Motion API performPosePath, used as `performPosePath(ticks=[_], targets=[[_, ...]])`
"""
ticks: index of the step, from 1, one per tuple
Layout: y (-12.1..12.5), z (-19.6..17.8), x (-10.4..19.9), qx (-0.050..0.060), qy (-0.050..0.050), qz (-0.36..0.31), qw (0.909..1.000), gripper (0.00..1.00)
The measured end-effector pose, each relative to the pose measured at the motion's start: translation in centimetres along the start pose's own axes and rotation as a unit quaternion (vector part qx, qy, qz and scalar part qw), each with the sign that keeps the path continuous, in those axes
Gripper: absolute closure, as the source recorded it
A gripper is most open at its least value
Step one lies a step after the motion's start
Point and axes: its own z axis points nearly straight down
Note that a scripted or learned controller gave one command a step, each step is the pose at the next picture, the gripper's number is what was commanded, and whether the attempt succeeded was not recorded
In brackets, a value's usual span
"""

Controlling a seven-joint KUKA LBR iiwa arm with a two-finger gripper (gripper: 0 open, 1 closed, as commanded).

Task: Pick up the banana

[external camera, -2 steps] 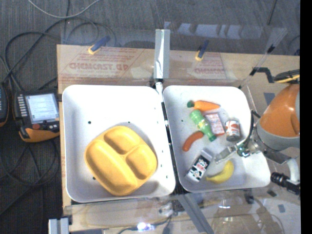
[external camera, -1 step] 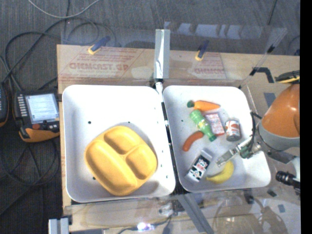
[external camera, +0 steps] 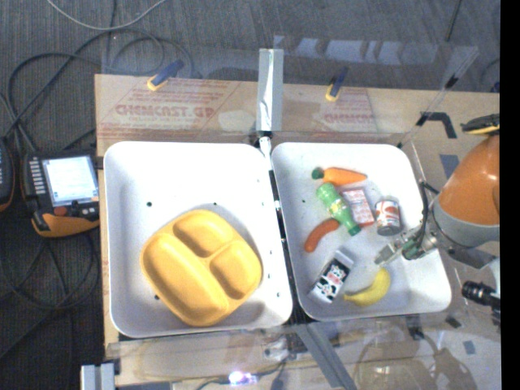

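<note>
The banana [external camera: 370, 289] lies in the lower part of the right-hand bin [external camera: 422, 299], near its bottom edge, curved with its ends turned upward, and nothing grips it. Just to its left, almost touching, sits a small black-and-white carton [external camera: 331, 279], tilted on the diagonal. The tool [external camera: 392, 251] hangs at the right side of that bin, just above and to the right of the banana; whether it is apart or together cannot be told at this size. Behind it the grey arm with its orange band [external camera: 474, 187] enters from the right of the frame. Higher in the same bin are a carrot [external camera: 343, 174], a green bottle [external camera: 336, 206], a red-and-white packet [external camera: 358, 205], a small can [external camera: 388, 214] and a reddish sausage-shaped piece [external camera: 321, 234]. The left-hand bin [external camera: 130, 169] holds a yellow divided tray [external camera: 201, 266] set at a slant in its lower half. At the far left of the frame, off the table [external camera: 179, 104], a handheld pendant with a lit screen [external camera: 63, 181] rests on the floor.
</note>
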Motion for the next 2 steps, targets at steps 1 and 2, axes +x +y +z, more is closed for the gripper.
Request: performPosePath(ticks=[1,2], targets=[[0.00,0.01,0.01,0.000,0.000,0.000,1.0000,0.00],[-0.15,0.94,0.83,0.003,-0.007,-0.034,0.9994,0.00]])
